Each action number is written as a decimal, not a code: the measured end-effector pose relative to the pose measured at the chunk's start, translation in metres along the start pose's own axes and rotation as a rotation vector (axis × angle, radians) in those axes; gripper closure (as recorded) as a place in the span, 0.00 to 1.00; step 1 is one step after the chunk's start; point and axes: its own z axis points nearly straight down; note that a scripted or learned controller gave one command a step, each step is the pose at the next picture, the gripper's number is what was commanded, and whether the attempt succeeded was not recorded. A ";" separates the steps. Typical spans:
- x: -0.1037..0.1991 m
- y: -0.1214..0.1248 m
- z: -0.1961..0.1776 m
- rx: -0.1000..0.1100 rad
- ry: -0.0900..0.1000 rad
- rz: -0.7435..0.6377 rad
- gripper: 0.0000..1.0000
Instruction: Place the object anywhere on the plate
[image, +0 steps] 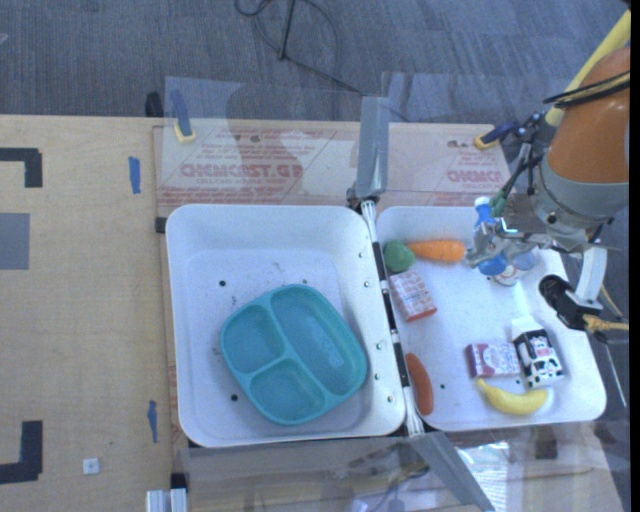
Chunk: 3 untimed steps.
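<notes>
One fixed overhead view, slanted down on both white bins (190, 240).

Two white bins (200, 235) sitting side by side on bench. One teal divided plate (292, 353) lying in left bin. Right bin holding seven items: one carrot (436, 250), one green round item (399, 256), one red-and-white packet (412, 297), one red sausage-like item (420, 383), one banana (513, 399), one maroon carton (490, 360), one black-and-white bottle (536, 354).

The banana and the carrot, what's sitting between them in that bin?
In the camera view, between the carrot and the banana there is mostly bare white bin floor, then a small pink carton just above the banana.
</notes>
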 end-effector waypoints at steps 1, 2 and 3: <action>0.028 -0.030 -0.020 0.000 0.002 -0.239 1.00; 0.006 -0.015 -0.048 -0.005 -0.001 -0.328 1.00; 0.110 -0.026 -0.040 0.001 0.002 -0.234 1.00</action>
